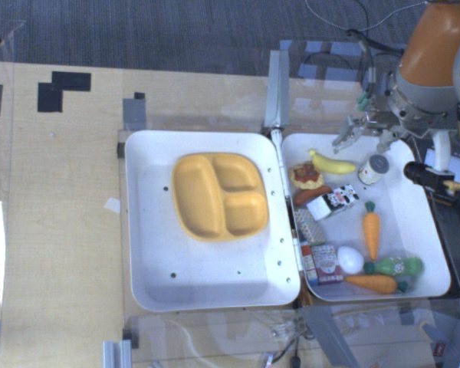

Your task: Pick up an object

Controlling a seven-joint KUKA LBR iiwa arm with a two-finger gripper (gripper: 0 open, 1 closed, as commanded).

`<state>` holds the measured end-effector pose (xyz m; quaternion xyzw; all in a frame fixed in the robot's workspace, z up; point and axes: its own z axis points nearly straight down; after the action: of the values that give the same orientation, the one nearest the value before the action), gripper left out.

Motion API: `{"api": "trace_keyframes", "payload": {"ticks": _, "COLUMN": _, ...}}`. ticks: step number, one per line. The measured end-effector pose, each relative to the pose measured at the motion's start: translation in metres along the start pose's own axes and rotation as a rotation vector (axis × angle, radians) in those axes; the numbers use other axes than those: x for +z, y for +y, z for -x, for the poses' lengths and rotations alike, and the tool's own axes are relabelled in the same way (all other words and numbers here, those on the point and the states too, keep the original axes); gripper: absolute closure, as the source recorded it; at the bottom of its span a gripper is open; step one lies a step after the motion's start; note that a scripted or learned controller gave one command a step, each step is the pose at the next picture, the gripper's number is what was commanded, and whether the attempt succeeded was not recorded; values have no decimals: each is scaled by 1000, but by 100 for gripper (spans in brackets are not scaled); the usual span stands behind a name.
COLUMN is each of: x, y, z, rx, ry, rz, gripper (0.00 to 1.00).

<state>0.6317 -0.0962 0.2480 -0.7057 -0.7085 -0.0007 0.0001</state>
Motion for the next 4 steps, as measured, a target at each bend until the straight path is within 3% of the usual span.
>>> {"api": "trace_keyframes", "payload": {"ticks": 1, "x": 153, "y": 19, "z": 37, "rx": -92, "ry": -1, "rz": 4, "gripper": 0}}
{"api": "trace_keyframes", "payload": {"ticks": 2, "x": 153, "y": 19, "z": 37, "rx": -91, "ry": -1, "rz": 4, "gripper": 0}}
{"api": "trace_keyframes", "payload": {"ticks": 3, "x": 160, "y": 38, "z": 35, "rx": -150, "ry": -2, "rz": -4, "gripper": 0}}
{"api": "trace_keyframes", "payload": {"ticks": 4, "x": 155, "y": 34, "z": 37, "rx": -148, "ry": -1, "rz": -21, "gripper": 100}}
